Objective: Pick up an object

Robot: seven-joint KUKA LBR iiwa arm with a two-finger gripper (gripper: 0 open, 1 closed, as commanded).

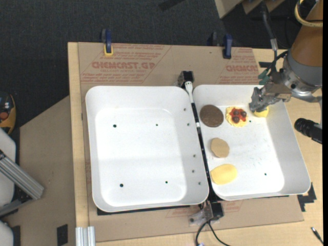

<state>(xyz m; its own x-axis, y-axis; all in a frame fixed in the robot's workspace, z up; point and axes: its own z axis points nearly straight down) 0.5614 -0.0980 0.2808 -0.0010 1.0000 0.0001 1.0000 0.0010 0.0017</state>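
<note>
Four or perhaps five items (pixel 220 147) in right bin (pixel 287 158)

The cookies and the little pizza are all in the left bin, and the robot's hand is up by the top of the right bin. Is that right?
Not quite. The camera view shows the brown cookie, tan cookie, yellow cookie and little pizza in the right bin, not the left bin. The gripper is indeed near the right bin's top.

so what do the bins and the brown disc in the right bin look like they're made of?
Bins: look like thin molded white plastic, smooth with a slight sheen; rounded corners and raised rims suggest it. Brown disc: matte, evenly dark, probably plastic or rubber toy food, possibly a burger patty; the view leaves that open.
</note>
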